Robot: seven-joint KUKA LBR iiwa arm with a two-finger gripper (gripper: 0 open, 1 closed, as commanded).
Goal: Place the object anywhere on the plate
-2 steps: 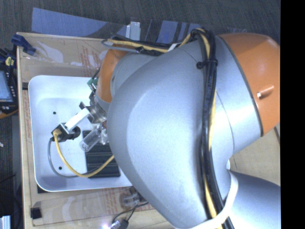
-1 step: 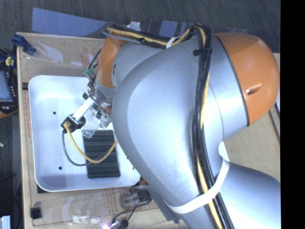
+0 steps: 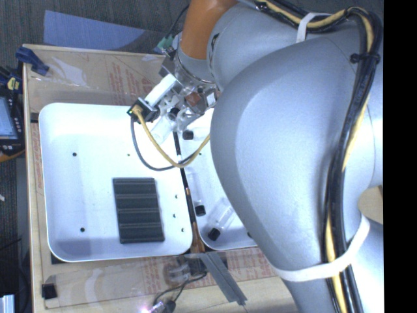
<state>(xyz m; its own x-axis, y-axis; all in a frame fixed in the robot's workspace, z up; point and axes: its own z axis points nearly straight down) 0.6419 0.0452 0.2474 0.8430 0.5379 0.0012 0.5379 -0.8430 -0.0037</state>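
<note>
progress: not done, nothing is seen on the dark ribbed plate (image 3: 138, 209) | object: small pale item (image 3: 217, 228) (likely it) is seen right of the plate, in the right bin (image 3: 228, 245) | gripper (image 3: 179, 113): held up-right of the plate, grip state cannot be told | left: pick, carry, place

Big rounded grey arm (image 3: 287, 142), smooth and glossy, with an orange band (image 3: 202, 21) above the wrist. Yellow and black cables (image 3: 348, 129) run down its side, cinched by white ties (image 3: 306, 25). A yellow cable loop (image 3: 146, 152) hangs below the wrist.
</note>
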